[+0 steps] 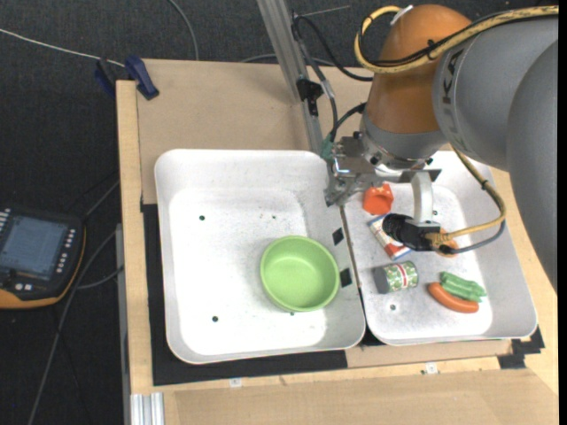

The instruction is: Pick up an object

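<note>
Green bowl (299,274) sits in the left bin's (205,268) front right corner. The arm (500,87) hides the right bin's (507,306) far edge; the end effector's (341,180) state I cannot tell.

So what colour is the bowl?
The bowl is light green. It shows best in the camera view.

Gripper (340,184): bare metal, dull sheen. Green bowl (299,274), below-left of it: smooth plastic, slight gloss. Left bin (190,326) & right bin (500,312), either side of it: white plastic, matt, speckled. Small can (396,278), below-right: metallic w/ glossy label. Bench (221,104), beyond it: pale wood, matt.
</note>
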